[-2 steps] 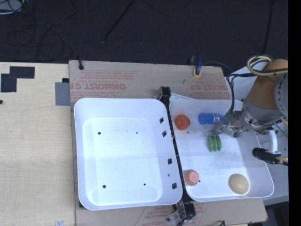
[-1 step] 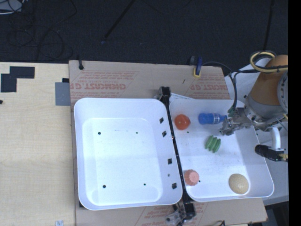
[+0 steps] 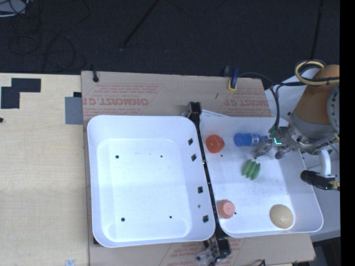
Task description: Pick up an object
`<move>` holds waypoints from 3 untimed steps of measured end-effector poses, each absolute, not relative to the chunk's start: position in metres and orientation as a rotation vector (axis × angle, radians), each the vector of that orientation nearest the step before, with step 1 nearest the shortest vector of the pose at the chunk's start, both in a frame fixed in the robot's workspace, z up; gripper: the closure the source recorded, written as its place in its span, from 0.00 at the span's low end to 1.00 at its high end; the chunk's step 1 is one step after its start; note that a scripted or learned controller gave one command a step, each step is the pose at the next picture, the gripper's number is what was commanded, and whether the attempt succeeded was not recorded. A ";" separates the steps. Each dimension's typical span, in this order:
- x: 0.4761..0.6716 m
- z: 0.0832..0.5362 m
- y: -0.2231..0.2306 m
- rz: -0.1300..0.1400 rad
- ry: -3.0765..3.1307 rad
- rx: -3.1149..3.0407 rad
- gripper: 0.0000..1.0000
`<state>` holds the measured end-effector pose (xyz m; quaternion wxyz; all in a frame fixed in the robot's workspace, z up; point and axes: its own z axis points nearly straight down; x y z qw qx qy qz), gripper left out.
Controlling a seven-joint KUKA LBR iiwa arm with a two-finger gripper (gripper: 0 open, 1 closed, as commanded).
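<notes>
Arm: reaches in from the right, low over the right bin [image 3: 302, 226].
Gripper [image 3: 259, 148]: grip state cannot be told.
Blue bottle [image 3: 244, 139]: just beside the gripper's tip.
Green object [image 3: 250, 169]: just below the gripper.

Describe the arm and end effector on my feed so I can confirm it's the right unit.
The arm shows a broad orange band over a grey wrist, with a yellow cable looped above it. The end effector is dark metal, with a small teal light glowing near its base.

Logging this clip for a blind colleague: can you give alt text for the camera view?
The gripper reaches from the right into the right white bin, beside a blue object. That bin also holds an orange ball, a green ridged object, a pink object and a tan ball.
</notes>
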<state>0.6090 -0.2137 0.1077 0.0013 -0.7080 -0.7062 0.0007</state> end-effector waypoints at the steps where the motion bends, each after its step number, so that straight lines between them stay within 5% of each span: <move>1: 0.609 0.108 -0.214 0.002 -2.217 -2.222 0.00; 2: 0.609 0.108 -0.214 0.002 -2.217 -2.222 0.00; 3: 0.575 0.247 -0.215 -0.008 -2.227 -2.232 0.00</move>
